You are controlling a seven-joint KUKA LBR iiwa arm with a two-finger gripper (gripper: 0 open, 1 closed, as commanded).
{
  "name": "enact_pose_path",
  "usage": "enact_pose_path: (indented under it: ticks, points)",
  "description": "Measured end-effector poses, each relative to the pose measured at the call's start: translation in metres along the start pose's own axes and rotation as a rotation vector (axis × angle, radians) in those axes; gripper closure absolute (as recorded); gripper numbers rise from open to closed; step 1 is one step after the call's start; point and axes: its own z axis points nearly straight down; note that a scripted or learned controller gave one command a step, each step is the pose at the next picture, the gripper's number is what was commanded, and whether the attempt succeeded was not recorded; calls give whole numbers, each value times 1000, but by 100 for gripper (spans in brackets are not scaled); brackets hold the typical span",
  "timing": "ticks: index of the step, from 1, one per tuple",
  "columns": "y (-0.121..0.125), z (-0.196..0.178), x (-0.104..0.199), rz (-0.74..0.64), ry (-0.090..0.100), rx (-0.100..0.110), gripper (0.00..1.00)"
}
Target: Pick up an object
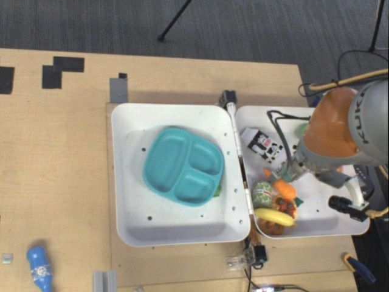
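Note:
In the right bin [322, 224] lies a heap of small things. It holds an orange toy [285, 190], a green leafy piece [262, 193], a yellow banana [274, 216] and a red-brown piece [285, 207]. A white and black packet [262, 143] lies at the bin's back left. My gripper [283, 174] reaches down from the grey and orange arm [331, 126] and sits just above the orange toy, close to touching it. The arm's body hides the bin's middle.
The left bin [130, 224] holds a teal divided plate [184, 165] with a bit of green under its right edge. A blue bottle [39, 266] lies on the bench at the front left. Black cables [281, 126] run over the right bin's back.

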Motion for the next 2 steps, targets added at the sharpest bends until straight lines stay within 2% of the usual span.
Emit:
enact_pose_path:
  ticks: [1, 2]
  points:
    - [-1, 1, 0, 1, 1, 1, 0]
    - [-39, 0, 24, 194, -1, -2, 0]
